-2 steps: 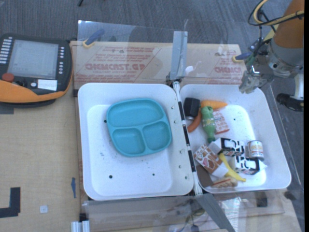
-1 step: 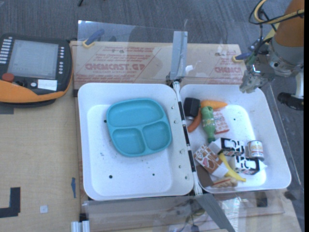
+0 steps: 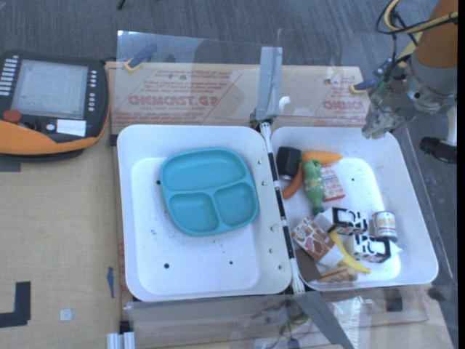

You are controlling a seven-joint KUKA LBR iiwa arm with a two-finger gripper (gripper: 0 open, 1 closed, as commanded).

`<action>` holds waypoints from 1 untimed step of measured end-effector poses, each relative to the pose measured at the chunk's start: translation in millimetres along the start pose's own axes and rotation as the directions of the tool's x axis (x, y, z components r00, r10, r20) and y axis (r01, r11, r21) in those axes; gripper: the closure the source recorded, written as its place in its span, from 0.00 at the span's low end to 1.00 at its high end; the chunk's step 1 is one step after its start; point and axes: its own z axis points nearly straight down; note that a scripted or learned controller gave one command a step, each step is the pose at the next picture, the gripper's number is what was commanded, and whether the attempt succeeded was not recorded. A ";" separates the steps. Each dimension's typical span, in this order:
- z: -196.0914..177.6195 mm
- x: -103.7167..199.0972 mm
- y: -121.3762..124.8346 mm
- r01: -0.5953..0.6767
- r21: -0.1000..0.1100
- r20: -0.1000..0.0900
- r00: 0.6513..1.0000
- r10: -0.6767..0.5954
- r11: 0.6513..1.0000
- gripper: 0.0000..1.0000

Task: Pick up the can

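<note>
the grey arm with its orange band hangs over the far right corner of the right white bin point(image 3: 415, 195), its gripper point(image 3: 379, 124) pointing down; whether it is open i cannot tell. the small silver metal can point(image 3: 383, 225) stands upright near that bin's right edge.

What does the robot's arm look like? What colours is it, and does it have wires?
The arm is grey with a big orange band above its wrist. Yellow and black cables loop beside it near the top. At the end sits a small grey metal gripper, over the far right corner of the right bin.
</note>
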 end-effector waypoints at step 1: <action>-5.8 0.0 0.2 0.001 0.005 0.001 1.000 -0.001 1.000 1.00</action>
